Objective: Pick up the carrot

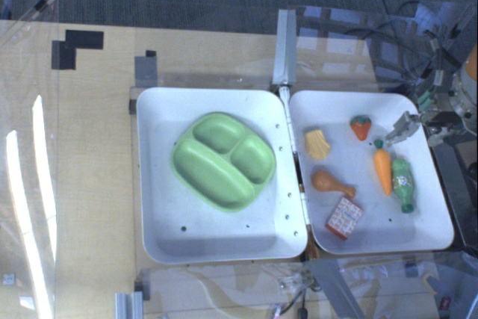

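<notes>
Box (344, 218) nearest; carrot (383, 170) (untouched) below claw (401, 129).

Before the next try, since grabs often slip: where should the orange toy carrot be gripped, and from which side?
Grip the orange toy carrot across its thick upper half, just below the green top, coming from above. It lies flat, pointing down the white right bin. The green plastic bottle crowds its right flank, so a finger probably fits best higher up, where they sit apart.

The arm reaches in from the right edge, its orange band just visible there. The claw (403, 128) points leftward and downward at a slant, its grey tip low and holding nothing.
</notes>
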Tool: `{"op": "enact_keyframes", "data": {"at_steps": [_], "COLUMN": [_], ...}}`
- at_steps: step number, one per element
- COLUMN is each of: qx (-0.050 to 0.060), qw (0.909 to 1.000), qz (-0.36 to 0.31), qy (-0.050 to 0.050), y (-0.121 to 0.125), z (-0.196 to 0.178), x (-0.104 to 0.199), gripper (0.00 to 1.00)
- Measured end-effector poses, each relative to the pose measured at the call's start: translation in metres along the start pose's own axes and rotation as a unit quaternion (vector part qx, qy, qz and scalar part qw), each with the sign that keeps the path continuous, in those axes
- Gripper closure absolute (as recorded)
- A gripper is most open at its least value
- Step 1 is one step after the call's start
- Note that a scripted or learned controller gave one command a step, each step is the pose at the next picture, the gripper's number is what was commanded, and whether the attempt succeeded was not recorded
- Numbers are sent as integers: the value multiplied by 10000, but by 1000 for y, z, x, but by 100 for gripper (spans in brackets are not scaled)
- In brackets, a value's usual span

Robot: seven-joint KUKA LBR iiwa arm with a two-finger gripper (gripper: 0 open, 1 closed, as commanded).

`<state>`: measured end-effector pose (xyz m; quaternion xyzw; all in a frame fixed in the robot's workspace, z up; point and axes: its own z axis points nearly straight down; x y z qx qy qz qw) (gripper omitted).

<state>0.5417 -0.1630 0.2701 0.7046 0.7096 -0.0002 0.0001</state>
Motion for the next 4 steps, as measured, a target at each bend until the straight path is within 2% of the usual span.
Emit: {"op": "enact_keyframes", "data": {"at_steps": [1,2,3,4], "qx": [-23,-81,-89,-14], "qw": [9959,9759,9758,9893], "qz": [-900,-2182,-2186,-1461], "qy": [-1,-29,-12,2], "y": [39,22,25,51], "z": [163,181,172,92], "x": [-1,12,13,72], "gripper": [0,0,100,100]}}
